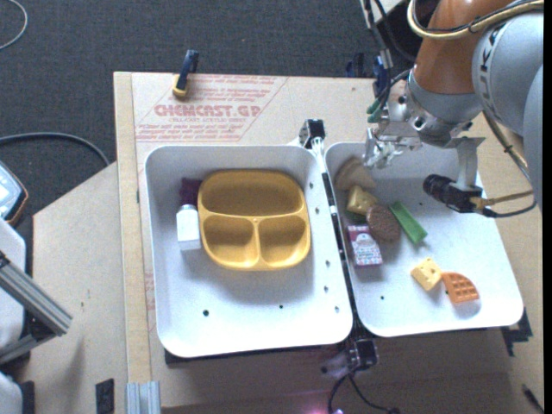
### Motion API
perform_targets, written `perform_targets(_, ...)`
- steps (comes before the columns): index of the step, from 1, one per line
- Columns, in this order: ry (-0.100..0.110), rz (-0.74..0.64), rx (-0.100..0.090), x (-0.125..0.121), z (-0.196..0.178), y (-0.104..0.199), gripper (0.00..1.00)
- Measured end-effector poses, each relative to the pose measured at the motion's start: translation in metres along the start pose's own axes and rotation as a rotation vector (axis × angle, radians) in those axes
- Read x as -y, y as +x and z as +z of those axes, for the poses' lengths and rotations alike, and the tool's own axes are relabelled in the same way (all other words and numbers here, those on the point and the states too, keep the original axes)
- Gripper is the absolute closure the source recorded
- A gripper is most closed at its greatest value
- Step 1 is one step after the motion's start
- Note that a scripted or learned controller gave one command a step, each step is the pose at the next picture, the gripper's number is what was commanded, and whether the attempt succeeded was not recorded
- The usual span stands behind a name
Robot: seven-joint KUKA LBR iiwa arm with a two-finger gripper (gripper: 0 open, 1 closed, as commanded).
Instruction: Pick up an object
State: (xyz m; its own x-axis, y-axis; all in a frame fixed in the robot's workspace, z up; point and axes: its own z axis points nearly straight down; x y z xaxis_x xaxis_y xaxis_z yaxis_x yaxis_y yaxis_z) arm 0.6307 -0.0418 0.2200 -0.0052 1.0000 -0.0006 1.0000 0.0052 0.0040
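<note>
Gripper (379, 153) above right bin (492, 257), far-left corner; whether it grips anything cannot be told.
Directly below: tan piece (352, 176), yellow wedge (360, 201); outward: brown disc (384, 223), green stick (408, 222), carton (365, 247), cheese (425, 274), waffle (461, 287). Clustering probably explains the corner approach.

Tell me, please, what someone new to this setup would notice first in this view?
Probably the yellow divided tray lying in the middle of the left bin, with a small white bottle beside it. Next, the grey and orange arm at the upper right, its tool hanging over the far corner of the right bin. Toy foods are scattered there, among them a green stick and an orange waffle.
</note>
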Motion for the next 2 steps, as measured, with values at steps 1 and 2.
perform_targets(1, -0.003, 0.001, 0.000, -0.035, -0.013, 0.038, 1.00)
perform_targets(2, 0.009, 0.004, -0.001, -0.021, 0.003, 0.043, 1.00)
